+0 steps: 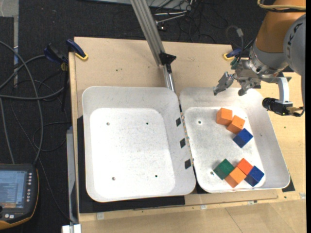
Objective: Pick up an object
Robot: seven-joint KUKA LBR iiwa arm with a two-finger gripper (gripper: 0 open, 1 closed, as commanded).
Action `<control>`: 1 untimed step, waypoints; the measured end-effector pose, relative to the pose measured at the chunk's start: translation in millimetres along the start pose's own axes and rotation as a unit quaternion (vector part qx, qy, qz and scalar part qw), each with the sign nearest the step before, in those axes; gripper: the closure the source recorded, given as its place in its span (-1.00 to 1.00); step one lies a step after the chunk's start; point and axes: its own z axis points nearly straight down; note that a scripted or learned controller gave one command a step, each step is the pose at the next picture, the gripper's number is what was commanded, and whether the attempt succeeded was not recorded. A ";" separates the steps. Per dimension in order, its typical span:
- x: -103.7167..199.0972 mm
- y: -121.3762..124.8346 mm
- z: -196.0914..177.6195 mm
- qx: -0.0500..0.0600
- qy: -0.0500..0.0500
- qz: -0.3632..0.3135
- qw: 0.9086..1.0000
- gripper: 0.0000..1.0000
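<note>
Below the fingers [227, 84], matt painted blocks [224, 116] lie in a smooth, speckled white plastic bin [277, 149]; the bench [121, 62] looks like bare plywood.

The arm [284, 30] has a rounded grey casing with a broad orange band above the wrist. A yellowish cable loops over its top. Below it sits a metallic grey gripper [234, 85] with two slim fingers and exposed fittings.
</note>
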 end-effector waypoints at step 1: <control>-0.1 -0.1 0.1 0.000 0.000 0.000 1.000 -1.00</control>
